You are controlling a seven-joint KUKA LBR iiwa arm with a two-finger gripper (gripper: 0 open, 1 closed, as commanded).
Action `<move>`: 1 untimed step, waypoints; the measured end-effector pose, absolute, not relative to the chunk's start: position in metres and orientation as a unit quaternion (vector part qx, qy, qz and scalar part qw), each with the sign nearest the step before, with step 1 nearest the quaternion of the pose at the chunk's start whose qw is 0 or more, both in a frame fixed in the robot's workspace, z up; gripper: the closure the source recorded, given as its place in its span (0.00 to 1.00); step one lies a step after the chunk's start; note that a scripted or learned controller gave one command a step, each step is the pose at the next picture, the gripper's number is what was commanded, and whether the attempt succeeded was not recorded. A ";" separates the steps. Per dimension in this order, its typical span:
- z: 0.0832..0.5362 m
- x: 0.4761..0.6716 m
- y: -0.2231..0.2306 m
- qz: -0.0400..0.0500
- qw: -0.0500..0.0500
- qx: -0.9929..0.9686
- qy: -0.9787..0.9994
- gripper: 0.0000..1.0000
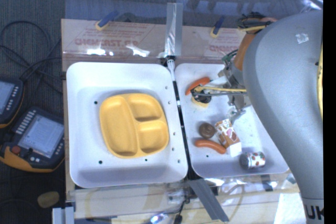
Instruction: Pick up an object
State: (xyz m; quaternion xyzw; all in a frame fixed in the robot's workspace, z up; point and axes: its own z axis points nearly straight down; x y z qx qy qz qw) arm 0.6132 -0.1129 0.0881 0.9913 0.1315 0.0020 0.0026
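The grey arm [286,107] reaches over the right bin [273,165], and its pincer [202,94] sits low at the bin's upper left, over a small pale round piece [200,101]. I cannot tell whether the pincer is apart or together, nor whether anything is caught in it.

An orange sausage-shaped toy [197,85] lies just beside the pincer, toward the divider. Lower in the same bin are a brown round piece [206,129], a second orange-red sausage [210,145], a small red-and-white carton [227,134] and a little can [253,160] near the front corner. The left bin [79,113] holds a yellow divided tray [134,124].

The nearest candidates look like light plastic play food: stiff, smooth and likely slippery. The sausage is probably best taken across its narrow middle. The round piece offers less to bite on and may squirt sideways.
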 end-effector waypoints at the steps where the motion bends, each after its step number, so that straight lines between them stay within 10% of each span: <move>1: 0.098 0.613 -0.113 0.000 0.004 0.991 0.133 1.00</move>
